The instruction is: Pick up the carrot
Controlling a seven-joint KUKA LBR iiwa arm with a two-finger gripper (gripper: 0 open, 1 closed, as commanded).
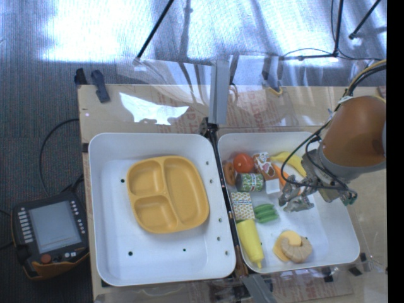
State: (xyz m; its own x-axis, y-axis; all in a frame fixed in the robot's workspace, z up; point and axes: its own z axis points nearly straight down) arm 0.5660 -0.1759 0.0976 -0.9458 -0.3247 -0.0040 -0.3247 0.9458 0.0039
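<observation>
Two white bins (101,169) on perhaps plastic-wrapped bench (158,106)

The floor (38,74) is dark grey carpet with a fine ribbed texture. Bright patches of light (82,24) fall across its upper part, broken by streaked shadows. Black tripod legs (158,21) stand on the floor above the table, with more legs (363,14) and a cable (309,52) at upper right. The table (158,106) has a pale wood top under a glossy clear sheet that reflects the light. Two dark clamps (91,81) sit at its upper left corner. A grey post (219,93) rises at mid-table. A teach pendant (50,232) lies on the floor at lower left, its cable (53,144) looping upward.
</observation>
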